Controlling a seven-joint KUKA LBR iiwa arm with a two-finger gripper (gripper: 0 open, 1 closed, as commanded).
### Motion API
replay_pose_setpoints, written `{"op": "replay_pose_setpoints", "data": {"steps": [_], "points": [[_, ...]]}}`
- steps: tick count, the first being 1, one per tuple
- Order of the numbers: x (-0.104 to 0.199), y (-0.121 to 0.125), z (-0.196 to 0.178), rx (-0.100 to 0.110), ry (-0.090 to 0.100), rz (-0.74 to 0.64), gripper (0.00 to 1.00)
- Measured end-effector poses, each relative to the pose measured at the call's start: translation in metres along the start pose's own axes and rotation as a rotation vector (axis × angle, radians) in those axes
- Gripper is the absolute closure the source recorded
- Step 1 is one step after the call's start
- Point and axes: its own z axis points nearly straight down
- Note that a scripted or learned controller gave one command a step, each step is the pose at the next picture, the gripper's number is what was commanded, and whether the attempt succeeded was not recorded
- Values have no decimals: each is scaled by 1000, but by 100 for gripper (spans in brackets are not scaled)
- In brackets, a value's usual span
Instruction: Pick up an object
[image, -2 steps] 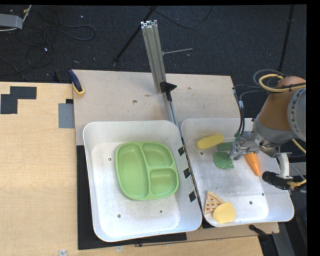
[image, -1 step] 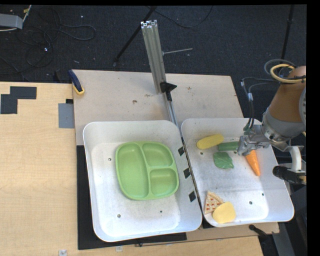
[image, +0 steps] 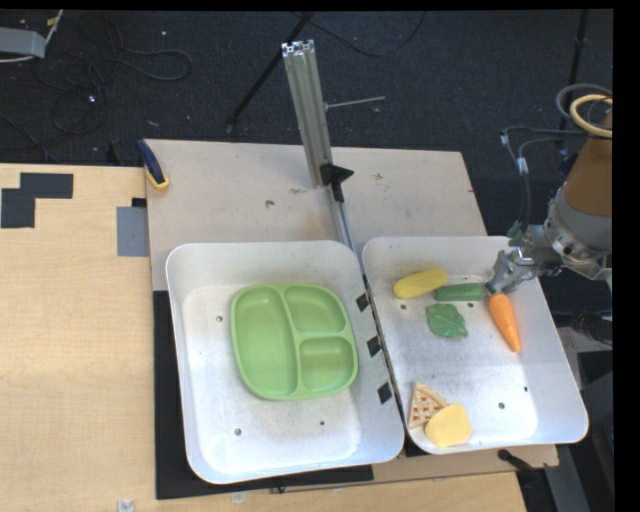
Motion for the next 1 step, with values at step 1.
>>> {"op": "replay_pose_setpoints", "data": {"steps": [1], "points": [[-1, 1, -53, 0, 0, 0, 100]]}}
